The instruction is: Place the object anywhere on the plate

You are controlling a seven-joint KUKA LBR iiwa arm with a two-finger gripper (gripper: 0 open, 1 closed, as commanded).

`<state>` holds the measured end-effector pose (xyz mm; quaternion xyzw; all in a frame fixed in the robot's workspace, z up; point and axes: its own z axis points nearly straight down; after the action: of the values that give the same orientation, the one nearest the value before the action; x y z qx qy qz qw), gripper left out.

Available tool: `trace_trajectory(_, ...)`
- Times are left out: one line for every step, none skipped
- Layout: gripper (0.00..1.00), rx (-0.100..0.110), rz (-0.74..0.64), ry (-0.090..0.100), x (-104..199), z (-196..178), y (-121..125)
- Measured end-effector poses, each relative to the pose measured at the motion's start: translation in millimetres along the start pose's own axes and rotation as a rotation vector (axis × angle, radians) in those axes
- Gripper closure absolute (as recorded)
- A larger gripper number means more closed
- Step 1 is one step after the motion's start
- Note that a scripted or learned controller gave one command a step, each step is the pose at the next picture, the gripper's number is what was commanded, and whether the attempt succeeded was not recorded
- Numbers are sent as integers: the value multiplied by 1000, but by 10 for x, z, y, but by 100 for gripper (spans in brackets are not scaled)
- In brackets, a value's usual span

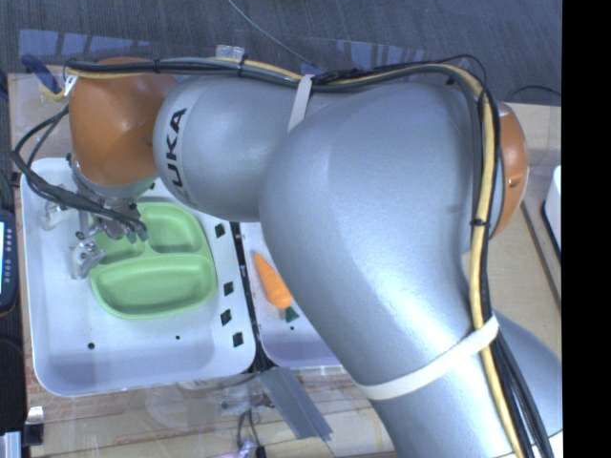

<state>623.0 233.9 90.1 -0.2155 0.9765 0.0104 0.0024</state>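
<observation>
A green divided plate [158, 265] lies in the left white bin [124, 361]. An orange carrot [274, 283] lies in the right bin [301, 351], close to the divider between the bins, partly hidden by the arm. My gripper [91, 251] hangs over the plate's left edge, below the orange wrist band [110, 122]. The big grey arm covers most of the right bin.
The arm's grey body [382, 237] spans the view from the right and hides most of the right bin. Cables [38, 151] loop by the wrist at the left bin's far corner. A wooden bench edge [191, 418] runs along the front.
</observation>
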Motion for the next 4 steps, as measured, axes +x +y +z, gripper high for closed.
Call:
trace_trajectory(100, 6, -7, 10, 8, -64, -10)
trace_trajectory(100, 12, -31, 2, -263, -11, -198)
trace_trajectory(100, 5, -421, -1, -267, -3, -153)
trace_trajectory(100, -4, -792, -8, -254, -23, -116)
